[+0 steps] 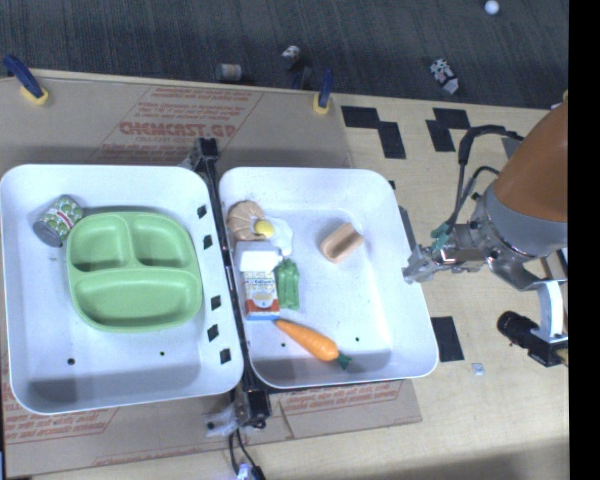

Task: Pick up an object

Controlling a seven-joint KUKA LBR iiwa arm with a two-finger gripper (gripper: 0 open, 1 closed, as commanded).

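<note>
The right bin [380,193] holds several items. An orange carrot [310,341] lies near its front. A tan bread roll [341,242] sits toward its right side. A small white carton [261,281] and a green packet [287,284] lie by the left wall, with a brown pastry [245,217] and a fried egg [268,231] behind them. My gripper [420,266] hangs just outside the right bin's right rim, over the bench, with nothing seen in it.
The left bin [30,368] holds a green divided plate [133,269] and a small tin can [58,219] at its back left corner. Clamps sit on the cardboard's far edge [324,90]. Black markers lie on the bench to the right.
</note>
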